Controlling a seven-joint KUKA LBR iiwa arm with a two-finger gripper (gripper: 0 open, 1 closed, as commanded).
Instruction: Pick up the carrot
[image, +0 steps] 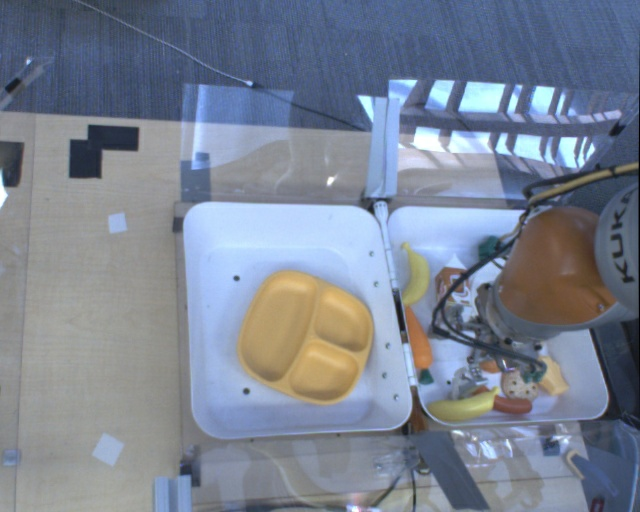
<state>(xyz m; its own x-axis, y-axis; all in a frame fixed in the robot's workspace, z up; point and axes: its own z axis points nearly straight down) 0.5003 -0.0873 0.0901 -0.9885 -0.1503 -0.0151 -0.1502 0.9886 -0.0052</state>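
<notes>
Divided plate (305, 336) in the left bin (215, 300), carrot (419, 344) (beside banana (415, 273)) in the right bin (590, 395).

A robot lab; bench (90, 300) with bins (210, 250), clear guard panels (280, 140).

Orange carrot (419, 343) w/ green tip, yellow tray (305, 336), white bins (215, 300), yellow bananas (415, 274)
</notes>
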